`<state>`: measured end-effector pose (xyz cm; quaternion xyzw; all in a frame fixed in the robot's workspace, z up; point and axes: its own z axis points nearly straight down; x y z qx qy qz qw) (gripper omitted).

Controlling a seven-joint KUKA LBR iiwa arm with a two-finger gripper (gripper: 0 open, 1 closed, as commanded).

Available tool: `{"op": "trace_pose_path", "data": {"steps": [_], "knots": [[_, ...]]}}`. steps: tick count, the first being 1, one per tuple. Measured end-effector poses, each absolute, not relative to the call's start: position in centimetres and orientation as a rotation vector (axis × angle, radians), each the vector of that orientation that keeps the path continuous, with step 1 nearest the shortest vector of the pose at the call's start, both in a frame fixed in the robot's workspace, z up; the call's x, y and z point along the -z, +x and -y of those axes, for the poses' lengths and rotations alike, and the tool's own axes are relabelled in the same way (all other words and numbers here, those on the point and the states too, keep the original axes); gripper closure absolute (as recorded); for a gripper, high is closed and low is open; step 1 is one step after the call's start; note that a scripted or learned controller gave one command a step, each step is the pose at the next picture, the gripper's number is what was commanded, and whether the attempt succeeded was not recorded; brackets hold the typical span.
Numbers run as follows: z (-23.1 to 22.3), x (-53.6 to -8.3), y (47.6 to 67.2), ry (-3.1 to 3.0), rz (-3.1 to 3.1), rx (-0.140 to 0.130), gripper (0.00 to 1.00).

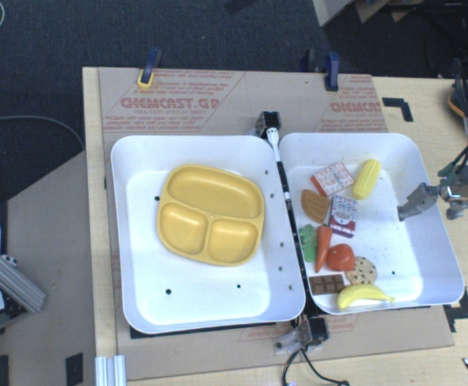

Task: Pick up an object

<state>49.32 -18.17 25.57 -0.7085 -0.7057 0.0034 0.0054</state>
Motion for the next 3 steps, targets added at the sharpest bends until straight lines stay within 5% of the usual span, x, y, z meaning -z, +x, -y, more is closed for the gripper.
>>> {"op": "trace_pose_path", "data": {"steps": [1,3], "knots": [[18.1,-26.2,49.6,-2.222,2.222,0.0,0.0],[18.7,-14.7,50.2,-2.218,2.217,-0.003,0.0]]}}
